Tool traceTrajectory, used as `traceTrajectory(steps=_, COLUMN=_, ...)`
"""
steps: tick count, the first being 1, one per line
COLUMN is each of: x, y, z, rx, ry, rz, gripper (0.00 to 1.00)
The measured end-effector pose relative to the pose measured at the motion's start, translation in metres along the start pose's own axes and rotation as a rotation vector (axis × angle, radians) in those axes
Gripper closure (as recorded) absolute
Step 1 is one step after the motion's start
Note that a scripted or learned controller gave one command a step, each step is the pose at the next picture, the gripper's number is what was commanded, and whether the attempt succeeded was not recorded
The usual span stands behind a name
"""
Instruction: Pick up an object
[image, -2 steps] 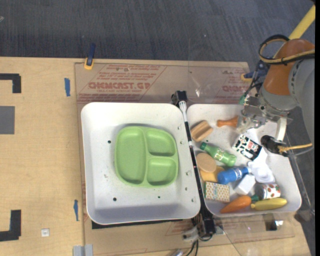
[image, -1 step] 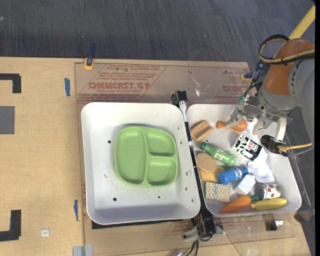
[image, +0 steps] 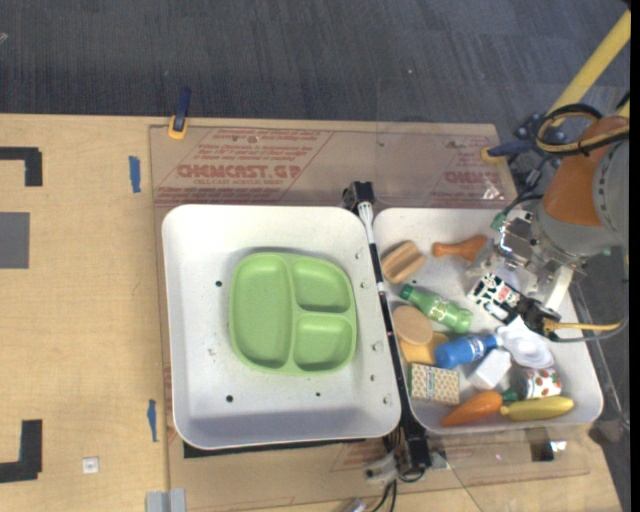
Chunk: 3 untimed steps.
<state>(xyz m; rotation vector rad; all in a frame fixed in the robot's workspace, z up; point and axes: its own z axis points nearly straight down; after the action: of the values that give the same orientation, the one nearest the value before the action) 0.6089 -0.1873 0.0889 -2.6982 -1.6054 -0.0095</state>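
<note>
The two white bins (image: 200, 400) are showing a smooth, faintly glossy plastic finish, and the green divided plate (image: 293, 312) in the left one is looking like matt moulded plastic. In the right bin, the green bottle (image: 437, 308) and yellow banana (image: 540, 407) are catching light like shiny plastic. The bench (image: 70, 330) is reading as matt, pale wood board, with a clear glossy sheet (image: 330, 165) lying over it.
</note>
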Motion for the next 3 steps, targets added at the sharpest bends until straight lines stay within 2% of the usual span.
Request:
traceTrajectory(steps=1, x=-0.015, y=-0.054, z=0.000, rx=-0.004, ry=0.001, rz=0.236, gripper=0.00)
traceTrajectory(steps=2, x=0.047, y=-0.029, z=0.001, rx=-0.007, ry=-0.002, rz=0.542, gripper=0.00)
traceTrajectory(steps=3, x=0.033, y=-0.086, z=0.000, rx=-0.005, ry=-0.003, rz=0.475, gripper=0.00)
